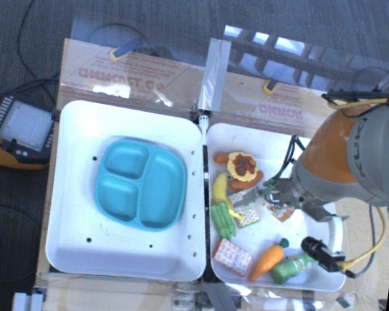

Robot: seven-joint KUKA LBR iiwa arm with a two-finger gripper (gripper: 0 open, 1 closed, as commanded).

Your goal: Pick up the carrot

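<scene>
Claw (273, 193) is hovering mid right bin (334, 284), and I cannot tell how it is set from up here. Largest worry: it is sitting well short of the carrot (266, 262), which is lying near the front wall, squeezed between the green bottle (288, 269) and the pink block (232, 257). Any drop is risking a neighbour instead.

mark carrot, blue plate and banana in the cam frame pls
carrot (266, 261), camera view, middle of the orange body.
blue plate (164, 190), camera view, floor of the large right compartment.
banana (220, 188), camera view, middle of the yellow peel.
</scene>
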